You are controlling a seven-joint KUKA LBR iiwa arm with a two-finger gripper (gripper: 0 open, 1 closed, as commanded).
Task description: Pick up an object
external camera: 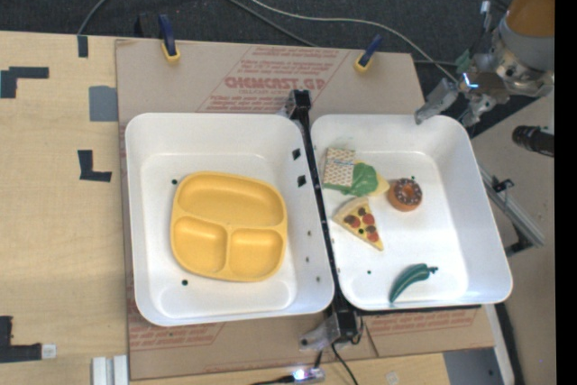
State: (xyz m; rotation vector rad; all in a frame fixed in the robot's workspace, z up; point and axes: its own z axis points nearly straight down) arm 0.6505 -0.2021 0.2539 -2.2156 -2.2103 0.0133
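**Arm Waited Above the Toy Food**

The left bin (144,221) held a big yellow tray (229,224). The right bin (469,221) held a green leafy toy (359,179), a pizza slice (362,223), a green pepper (410,280) and a small donut (405,194). The gripper (455,102) hung over the right bin's far corner, open, holding nothing.

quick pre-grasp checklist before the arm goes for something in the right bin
1. Gripper above the right bin, at its far corner: ok.
2. Nothing between the fingers: ok.
3. Targets present: pizza slice, donut, green pepper: ok.
4. Pepper and donut lie apart from the rest: ok.
5. Green leafy piece overlaps a patterned card: not ok for a clean grasp.
6. Yellow tray sits in the left bin, out of the path: ok.
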